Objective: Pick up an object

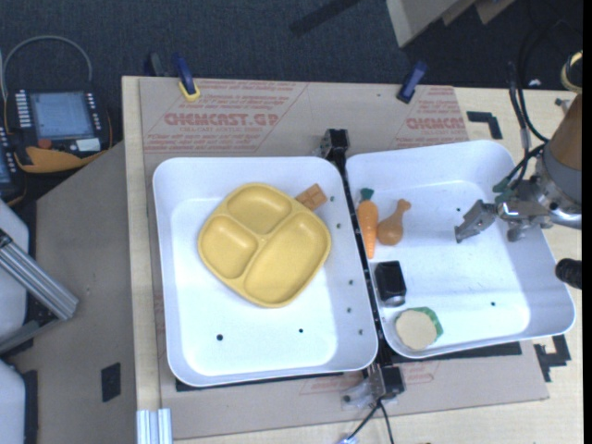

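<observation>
Here, everything is placed relative to the black divider (pixel 356 239) between the two white bins. Left of it, in the left bin (pixel 185 331), a yellow sectioned plate (pixel 265 244) is seen, with a small brown block (pixel 311 196) touching its upper right rim. Just right of the divider, in the right bin (pixel 462 322), an orange carrot (pixel 367 222), a tan drumstick (pixel 394 223), a black box (pixel 389 281) and a round green-edged cookie (pixel 417 328) are laid. Farther right, the gripper (pixel 495 222) is seen with fingers spread wide, nothing held between them.
</observation>
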Controlling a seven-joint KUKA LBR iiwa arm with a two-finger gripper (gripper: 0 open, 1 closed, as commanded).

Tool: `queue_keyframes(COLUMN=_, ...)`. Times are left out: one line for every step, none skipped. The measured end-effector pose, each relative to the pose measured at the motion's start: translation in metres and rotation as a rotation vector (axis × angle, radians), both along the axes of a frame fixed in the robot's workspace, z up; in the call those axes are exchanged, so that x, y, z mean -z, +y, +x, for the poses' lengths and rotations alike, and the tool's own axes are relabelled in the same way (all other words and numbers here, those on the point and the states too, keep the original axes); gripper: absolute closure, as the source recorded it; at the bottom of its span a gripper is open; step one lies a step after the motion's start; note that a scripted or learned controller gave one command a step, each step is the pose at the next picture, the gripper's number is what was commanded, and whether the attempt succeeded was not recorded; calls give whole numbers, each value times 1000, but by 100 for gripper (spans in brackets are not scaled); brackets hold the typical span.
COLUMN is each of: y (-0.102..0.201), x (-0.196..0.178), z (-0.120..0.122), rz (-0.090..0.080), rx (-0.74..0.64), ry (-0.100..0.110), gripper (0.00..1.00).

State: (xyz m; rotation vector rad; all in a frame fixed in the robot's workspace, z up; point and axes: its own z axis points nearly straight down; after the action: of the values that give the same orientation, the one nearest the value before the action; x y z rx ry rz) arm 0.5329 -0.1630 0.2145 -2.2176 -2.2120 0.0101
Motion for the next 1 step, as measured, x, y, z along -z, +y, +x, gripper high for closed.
queue_keyframes(y=0, x=-6, z=3, rz=-2, rx=-3, ry=-12, gripper=0)
